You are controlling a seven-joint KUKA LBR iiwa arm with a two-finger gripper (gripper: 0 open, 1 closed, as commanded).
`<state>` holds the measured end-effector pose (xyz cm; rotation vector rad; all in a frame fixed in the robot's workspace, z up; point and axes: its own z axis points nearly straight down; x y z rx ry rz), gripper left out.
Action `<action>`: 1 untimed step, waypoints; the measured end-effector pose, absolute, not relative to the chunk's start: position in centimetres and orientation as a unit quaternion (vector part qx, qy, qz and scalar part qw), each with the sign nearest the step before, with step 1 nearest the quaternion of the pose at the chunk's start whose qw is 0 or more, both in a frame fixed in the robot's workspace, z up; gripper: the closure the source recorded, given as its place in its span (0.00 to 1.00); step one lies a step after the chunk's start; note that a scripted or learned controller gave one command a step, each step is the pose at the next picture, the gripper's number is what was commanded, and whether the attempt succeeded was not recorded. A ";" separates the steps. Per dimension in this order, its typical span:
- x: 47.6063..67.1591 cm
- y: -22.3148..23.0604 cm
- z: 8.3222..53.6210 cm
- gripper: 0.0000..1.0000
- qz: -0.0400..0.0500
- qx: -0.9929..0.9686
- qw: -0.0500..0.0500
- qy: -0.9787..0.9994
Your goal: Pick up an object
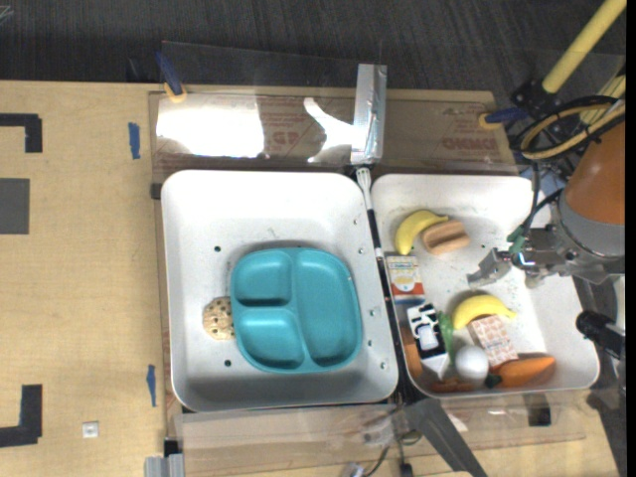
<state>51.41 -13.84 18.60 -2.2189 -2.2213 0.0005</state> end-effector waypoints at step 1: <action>47.9 -11.3 19.9 0.00 0.000 -0.759 0.002 -0.652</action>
